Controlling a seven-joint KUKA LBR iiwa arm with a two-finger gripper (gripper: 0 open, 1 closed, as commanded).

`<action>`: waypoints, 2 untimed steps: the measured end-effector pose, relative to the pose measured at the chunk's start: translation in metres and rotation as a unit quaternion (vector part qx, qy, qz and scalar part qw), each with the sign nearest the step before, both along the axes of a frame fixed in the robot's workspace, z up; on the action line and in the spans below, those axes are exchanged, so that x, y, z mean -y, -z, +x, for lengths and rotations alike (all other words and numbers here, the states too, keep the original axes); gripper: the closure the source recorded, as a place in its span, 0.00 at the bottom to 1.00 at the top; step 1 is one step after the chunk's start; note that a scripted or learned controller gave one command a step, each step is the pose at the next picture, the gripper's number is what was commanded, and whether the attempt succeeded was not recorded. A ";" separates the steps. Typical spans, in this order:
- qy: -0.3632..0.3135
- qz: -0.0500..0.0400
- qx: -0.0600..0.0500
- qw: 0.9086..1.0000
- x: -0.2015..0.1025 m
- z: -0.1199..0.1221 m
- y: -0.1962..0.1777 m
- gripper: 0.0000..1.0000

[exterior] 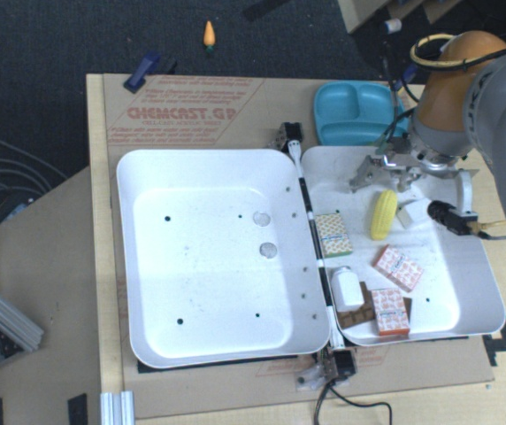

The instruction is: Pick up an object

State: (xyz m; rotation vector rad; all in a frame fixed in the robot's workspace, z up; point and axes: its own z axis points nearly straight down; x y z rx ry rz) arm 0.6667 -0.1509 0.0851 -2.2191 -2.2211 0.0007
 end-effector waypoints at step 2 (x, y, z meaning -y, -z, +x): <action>0.000 0.000 0.001 1.000 0.000 0.000 -0.010 0.00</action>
